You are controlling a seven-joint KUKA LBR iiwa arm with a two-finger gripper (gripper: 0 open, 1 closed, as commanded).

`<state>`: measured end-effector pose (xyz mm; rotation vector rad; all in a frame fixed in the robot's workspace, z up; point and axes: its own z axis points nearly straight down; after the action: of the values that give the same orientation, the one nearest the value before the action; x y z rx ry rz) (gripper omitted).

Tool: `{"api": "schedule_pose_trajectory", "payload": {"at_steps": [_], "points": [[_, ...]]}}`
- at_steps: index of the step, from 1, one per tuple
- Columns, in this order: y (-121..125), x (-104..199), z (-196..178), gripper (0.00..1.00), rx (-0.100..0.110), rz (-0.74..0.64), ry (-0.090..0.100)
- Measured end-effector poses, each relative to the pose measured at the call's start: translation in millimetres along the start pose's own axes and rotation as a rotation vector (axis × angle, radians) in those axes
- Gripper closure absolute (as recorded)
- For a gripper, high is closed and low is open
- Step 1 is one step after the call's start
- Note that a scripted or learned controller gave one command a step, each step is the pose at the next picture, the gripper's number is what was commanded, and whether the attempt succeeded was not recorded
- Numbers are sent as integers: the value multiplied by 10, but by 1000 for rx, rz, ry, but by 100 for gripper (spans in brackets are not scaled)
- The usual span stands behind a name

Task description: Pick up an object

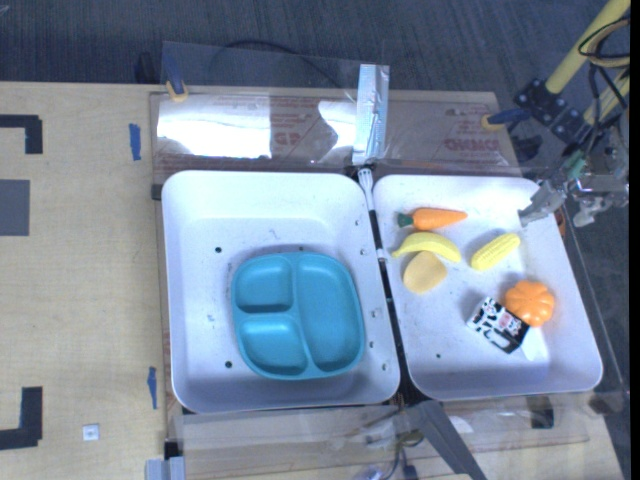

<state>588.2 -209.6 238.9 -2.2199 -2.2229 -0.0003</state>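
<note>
**Pincer at the right bin's far corner, toys lying near it**

The pincer (540, 206) sits over the far right corner of the right bin (560, 368), just inside the rim. It is small and partly blurred here, so whether it is open or closed cannot be told, and nothing is seen in its grip.

Closest to it, just left and a little nearer the camera, lies a yellow corn cob (495, 251), tilted, apart from the pincer. Further left are a carrot (437, 218) with its green end pointing away from the pincer, a banana (428, 247) below that, and a yellow lump (424, 272) touching the banana's underside. Toward the camera from the pincer sits a small orange pumpkin (529, 302), with a black-and-white packet (496, 324) touching its left side.

Beyond all these, well apart to the left, the left bin (190, 218) holds a blue divided plate (297, 314). Clear plastic sheeting (260, 118) stands behind both bins.
</note>
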Motion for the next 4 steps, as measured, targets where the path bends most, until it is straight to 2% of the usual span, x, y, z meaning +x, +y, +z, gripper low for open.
{"api": "schedule_pose_trajectory", "payload": {"at_steps": [1,2,3,4], "points": [[-228,8,1253,0,10,-60,4],[177,-3,1501,0,-8,-68,14],[174,-51,1393,100,-11,-67,1],[348,194,-174,100,-17,-84,-5]]}}
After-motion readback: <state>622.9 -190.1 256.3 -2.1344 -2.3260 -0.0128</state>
